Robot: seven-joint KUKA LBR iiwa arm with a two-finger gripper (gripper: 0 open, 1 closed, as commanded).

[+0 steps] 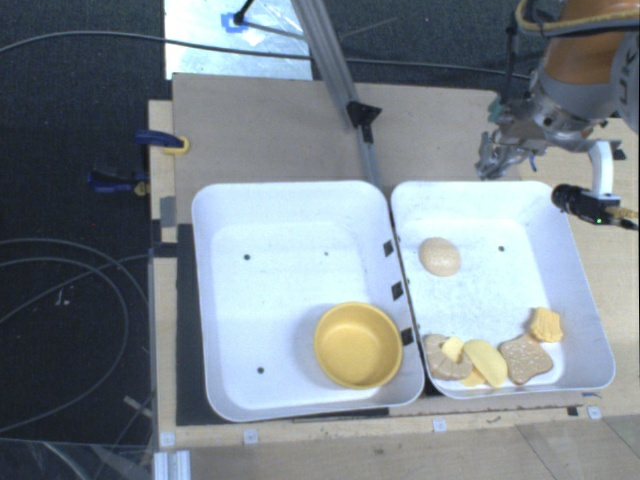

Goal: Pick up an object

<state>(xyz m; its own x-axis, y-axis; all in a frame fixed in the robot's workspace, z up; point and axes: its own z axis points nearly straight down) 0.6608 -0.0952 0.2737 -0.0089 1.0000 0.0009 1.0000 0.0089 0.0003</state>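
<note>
Task at start, nothing picked yet. Gripper above far edge of right bin, over surface, well apart from all items. Jaws state: cannot tell, too small and blurred. Candidates in right bin: round bun near middle; food pieces along near edge. Yellow bowl in left bin. Left: choose obj, descend, grasp, lift.
</note>
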